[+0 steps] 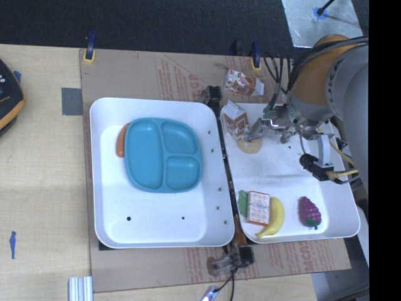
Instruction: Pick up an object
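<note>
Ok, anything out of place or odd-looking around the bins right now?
Two things. A small printed packet lies outside both bins, on the cardboard behind the right bin. In the left bin, an orange item is mostly hidden under the blue divided plate, only its edge peeking out.

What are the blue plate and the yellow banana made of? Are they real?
The blue plate looks like smooth moulded plastic: one even colour, soft sheen, rounded compartment ridges. The banana is probably a plastic toy, being evenly bright yellow with no brown spots, though the view can't confirm that.
</note>
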Tool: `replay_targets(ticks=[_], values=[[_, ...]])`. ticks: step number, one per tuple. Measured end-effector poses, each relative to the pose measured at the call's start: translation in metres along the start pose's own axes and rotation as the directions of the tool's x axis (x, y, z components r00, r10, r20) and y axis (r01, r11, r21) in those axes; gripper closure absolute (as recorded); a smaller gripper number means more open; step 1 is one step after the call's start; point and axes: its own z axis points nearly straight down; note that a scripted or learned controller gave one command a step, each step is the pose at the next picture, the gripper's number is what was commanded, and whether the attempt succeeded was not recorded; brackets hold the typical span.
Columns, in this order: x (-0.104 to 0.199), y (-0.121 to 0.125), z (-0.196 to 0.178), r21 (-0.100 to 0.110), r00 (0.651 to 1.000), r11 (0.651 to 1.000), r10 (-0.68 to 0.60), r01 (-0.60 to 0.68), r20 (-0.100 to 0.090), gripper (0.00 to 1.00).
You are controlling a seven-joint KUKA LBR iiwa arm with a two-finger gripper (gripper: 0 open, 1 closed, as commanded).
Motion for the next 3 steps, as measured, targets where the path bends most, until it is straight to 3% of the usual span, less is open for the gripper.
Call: replay_targets(ticks=[1,3], values=[[0.0150,0.0119,0.0021,0.036,1.000,0.999,0.001,-0.001,0.010,0.00],[0.0136,0.0120,0.0029,0.036,1.000,0.999,-0.001,0.000,0.004,0.00]])
